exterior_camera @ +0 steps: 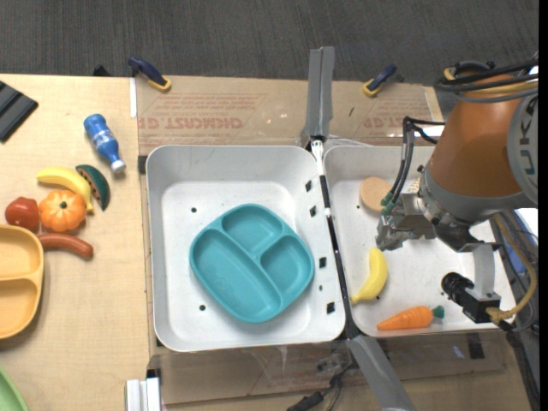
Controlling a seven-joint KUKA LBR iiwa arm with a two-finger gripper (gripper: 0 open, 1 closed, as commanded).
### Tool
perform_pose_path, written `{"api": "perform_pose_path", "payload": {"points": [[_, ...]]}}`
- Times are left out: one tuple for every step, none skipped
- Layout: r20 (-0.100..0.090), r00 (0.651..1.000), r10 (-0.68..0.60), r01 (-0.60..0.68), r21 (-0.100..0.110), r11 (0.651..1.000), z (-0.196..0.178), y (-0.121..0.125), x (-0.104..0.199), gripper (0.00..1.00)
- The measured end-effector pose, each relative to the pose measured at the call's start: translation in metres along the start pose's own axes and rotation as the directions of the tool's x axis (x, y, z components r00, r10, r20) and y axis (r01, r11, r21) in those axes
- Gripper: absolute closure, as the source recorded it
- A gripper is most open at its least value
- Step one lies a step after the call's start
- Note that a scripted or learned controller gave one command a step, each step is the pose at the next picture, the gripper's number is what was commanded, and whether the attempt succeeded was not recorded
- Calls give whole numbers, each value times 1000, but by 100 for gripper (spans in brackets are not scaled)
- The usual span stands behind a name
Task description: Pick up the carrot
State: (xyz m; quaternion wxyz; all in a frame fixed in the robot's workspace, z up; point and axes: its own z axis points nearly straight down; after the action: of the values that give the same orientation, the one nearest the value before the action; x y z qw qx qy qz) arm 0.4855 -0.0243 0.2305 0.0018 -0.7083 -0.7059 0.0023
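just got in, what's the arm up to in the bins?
The arm is reaching into the right bin to get the carrot. Its claw hangs over the top end of a banana, with a tan disc just behind it. The carrot lies untouched near the front wall, apart from the claw. The left bin holds a teal divided plate.

Right bin (342, 229): carrot (407, 318) lying along its near wall, leaf end pointing right; yellow banana (372, 276) just left and above it; tan disc (373, 193) toward the far wall. Gripper (390, 236) hangs just above the banana's top end, apart from the carrot. Left bin (171, 229): teal divided plate (250, 262) at centre.
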Motion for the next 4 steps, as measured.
{"api": "perform_pose_path", "payload": {"points": [[-1,973,-230,230,-1,973,40,1,-37,100],[0,973,-231,231,-1,973,40,1,-37,0],[0,868,-497,497,-3,867,140,13,-88,0],[3,811,-585,585,-5,811,139,45,-98,0]]}}
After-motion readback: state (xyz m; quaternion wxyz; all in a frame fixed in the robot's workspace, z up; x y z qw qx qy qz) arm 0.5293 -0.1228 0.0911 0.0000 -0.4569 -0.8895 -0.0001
